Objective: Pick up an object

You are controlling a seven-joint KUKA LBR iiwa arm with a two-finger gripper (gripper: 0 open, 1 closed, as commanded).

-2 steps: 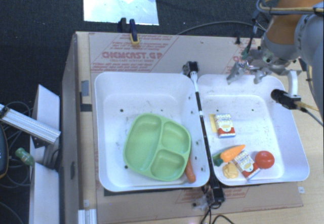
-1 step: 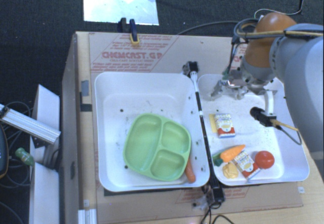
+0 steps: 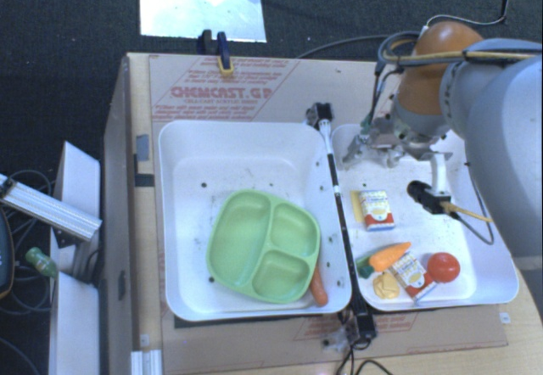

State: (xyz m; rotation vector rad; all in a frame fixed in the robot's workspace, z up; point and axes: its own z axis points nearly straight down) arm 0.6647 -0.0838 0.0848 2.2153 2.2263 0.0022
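Observation:
My gripper (image 3: 373, 149) hangs over the far left corner of the right bin (image 3: 496, 276), with nothing seen in it. Nearer the front lie a small red, yellow and white carton (image 3: 374, 209), an orange carrot (image 3: 388, 256) with a green top, a second small carton (image 3: 413, 273), a red tomato (image 3: 443, 267) and a pale yellow piece (image 3: 386, 285). The first carton lies a short way in front of the gripper, apart from it.
The left bin (image 3: 195, 161) holds a green divided plate (image 3: 265, 244), with a brown-orange sausage (image 3: 318, 288) against the plate's right front edge. A black divider rail (image 3: 338, 204) runs between the bins. The grey arm (image 3: 501, 110) covers the right bin's far right side.

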